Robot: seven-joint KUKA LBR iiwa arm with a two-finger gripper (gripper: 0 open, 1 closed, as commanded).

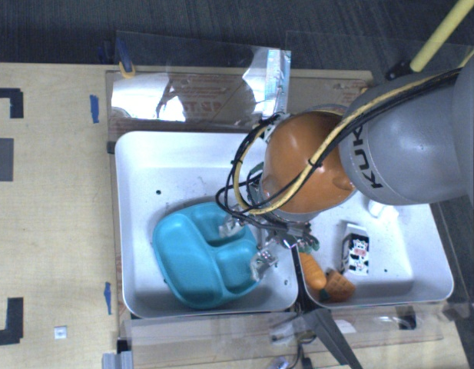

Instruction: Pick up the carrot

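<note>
carrot (312, 270) lies in the right bin (421, 283), against its near left corner, just beside the divider between the two bins. its long axis runs from upper left to lower right, with the green top toward the arm and the blunt orange end toward the bin's near wall; a small brown piece (340, 285) sits touching that end. the gripper (269, 246) hangs over the divider, just left of the carrot's top and beside the blue plastic seat (200, 258) in the left bin (137, 206). whether the claw is spread or closed cannot be told, and nothing is seen gripped. my judgement: it is too far left to grasp. a black-and-white carton (357, 254) stands near.
</note>
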